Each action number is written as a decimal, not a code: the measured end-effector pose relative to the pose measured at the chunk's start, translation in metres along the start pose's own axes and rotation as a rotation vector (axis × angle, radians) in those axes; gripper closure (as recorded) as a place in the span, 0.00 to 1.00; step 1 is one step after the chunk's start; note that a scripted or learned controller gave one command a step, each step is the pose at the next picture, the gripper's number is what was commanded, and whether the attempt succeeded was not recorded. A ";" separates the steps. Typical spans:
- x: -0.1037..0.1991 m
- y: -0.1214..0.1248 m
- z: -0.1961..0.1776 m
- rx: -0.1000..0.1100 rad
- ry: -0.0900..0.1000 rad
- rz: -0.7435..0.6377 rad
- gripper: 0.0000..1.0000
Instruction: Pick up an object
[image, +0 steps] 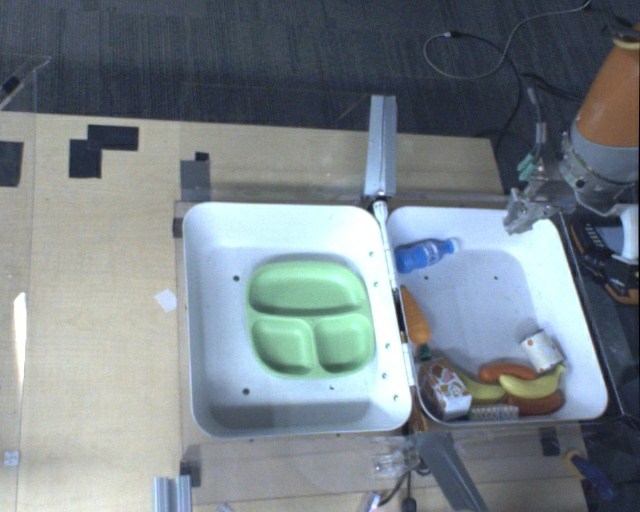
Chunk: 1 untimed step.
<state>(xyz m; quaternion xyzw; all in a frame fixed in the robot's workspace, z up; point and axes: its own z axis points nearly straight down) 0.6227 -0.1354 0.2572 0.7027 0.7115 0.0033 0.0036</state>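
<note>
- At the near edge of the right bin (500, 270) several things lie close together: a small packaged snack (445, 388) in the near left corner, and to its right a yellow banana (530, 382) touching a red sausage-like piece (528, 403).
- Just beyond the banana, near the right wall, a small white cup-like item (541, 349) lies on its side.
- An orange carrot-like thing (415, 322) lies along the left wall of the right bin, a little farther than the snack.
- In the far left part of the same bin a blue bottle (424, 253) lies on its side, apart from the other things.
- The left bin (215, 330) holds a green tray (310, 315) with three compartments, about in its middle, flat on the floor of the bin.
- The claw (523, 207) hangs over the far right corner of the right bin, well apart from every object; nothing is between its fingers. I cannot tell from this view if it is released or clenched.
- Both bins stand side by side on the pale wooden table (90, 300).
</note>
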 end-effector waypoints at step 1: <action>0.023 -0.015 -0.111 0.002 -0.001 -0.057 1.00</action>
